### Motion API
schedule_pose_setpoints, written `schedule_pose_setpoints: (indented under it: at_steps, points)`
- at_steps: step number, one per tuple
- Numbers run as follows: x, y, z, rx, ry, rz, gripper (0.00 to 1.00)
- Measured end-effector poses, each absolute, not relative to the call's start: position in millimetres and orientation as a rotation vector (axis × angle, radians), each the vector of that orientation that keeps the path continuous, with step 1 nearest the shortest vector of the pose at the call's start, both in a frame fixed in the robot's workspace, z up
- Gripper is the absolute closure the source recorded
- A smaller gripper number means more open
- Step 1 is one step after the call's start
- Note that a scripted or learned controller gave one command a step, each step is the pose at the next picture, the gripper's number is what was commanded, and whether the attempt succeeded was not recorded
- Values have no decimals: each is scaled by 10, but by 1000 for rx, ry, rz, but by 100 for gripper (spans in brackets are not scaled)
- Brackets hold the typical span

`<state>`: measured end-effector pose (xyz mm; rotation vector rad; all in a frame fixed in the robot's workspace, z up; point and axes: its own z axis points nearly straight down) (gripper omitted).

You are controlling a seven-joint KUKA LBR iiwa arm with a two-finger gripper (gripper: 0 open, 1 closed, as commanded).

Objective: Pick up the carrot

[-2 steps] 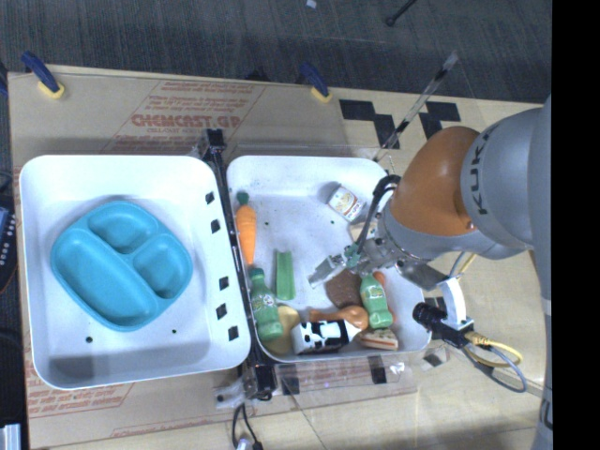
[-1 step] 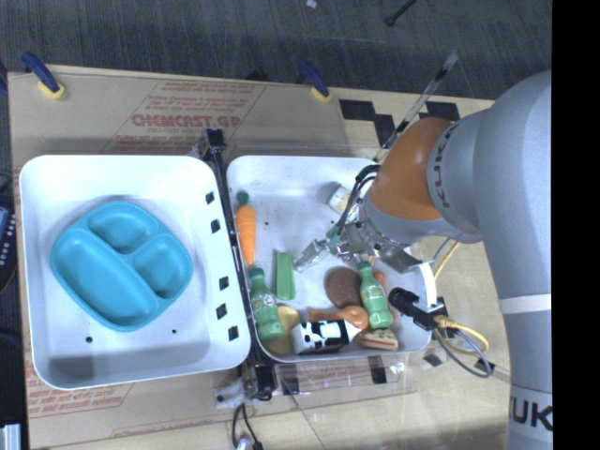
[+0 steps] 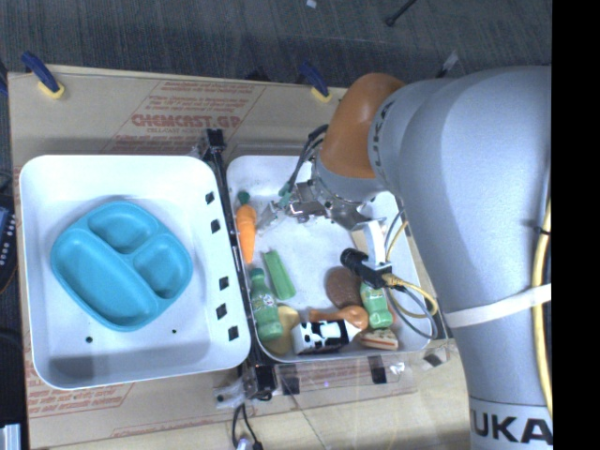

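My tool hangs low in the right bin, just right of the carrot. I cannot tell whether it is spread or pressed together. The carrot lies along that bin's left wall, apart from my tool. Below it sit a green bottle and a green stick. The left bin holds a blue divided plate.
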<state>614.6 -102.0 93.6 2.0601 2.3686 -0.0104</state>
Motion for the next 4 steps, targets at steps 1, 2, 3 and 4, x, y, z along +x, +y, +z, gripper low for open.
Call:
schedule_pose_setpoints:
  at_steps: [1,2,3,4]
  points:
    - [6224,-1008,924,2362,2083,-25,0]
    - [6213,-964,921,2645,1703,-8,0]
    - [6230,-1069,919,2906,1204,-8,0]
    - [6274,-991,919,3074,674,-9,0]
